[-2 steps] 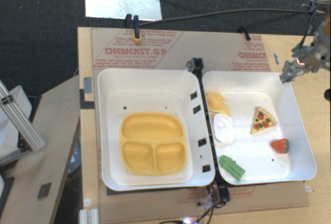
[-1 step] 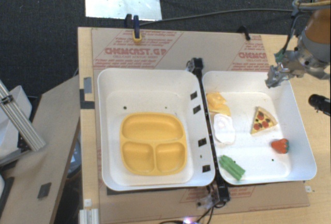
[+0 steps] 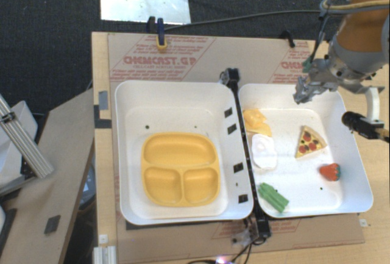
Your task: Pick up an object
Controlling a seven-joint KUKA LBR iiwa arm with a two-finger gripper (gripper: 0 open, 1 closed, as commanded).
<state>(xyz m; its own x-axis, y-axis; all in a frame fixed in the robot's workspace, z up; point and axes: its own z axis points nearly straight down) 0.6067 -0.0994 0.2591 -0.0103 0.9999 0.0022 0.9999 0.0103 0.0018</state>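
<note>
Up by the far rim of the right bin (image 3: 359, 192), the gripper (image 3: 303, 93) hangs with nothing between its dark fingers; whether they are parted I cannot tell. Below it on the smooth white plastic lie a wedge-shaped toy pizza slice (image 3: 310, 142), a glossy red strawberry (image 3: 329, 172), a ribbed green vegetable (image 3: 273, 197), a yellow lump (image 3: 256, 121) and a white piece (image 3: 263, 152). A yellow three-compartment plate (image 3: 180, 167) fills the left bin (image 3: 131, 116).

Pizza slice (image 3: 311, 142) lies flat in right bin (image 3: 350, 135).
</note>
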